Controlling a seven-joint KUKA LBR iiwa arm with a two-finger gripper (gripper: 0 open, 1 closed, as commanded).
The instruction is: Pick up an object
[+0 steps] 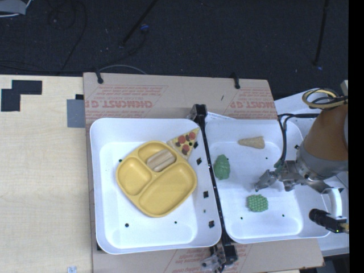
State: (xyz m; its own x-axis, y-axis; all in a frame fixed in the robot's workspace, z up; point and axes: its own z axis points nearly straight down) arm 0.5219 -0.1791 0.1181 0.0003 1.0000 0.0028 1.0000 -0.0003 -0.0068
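Nearest, two white bins point(105, 152) on cardboard over a pale wood bench point(40, 175), dark floor beyond. Gripper point(266, 181) hangs in the right bin, finger spread unclear, holding nothing visible, just above the green bumpy object point(257, 203).

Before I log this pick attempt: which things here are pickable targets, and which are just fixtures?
Pickable:
green leafy piece
green bumpy piece
tan wedge
pizza slice
hot dog

Fixtures:
yellow divided plate
left bin
right bin
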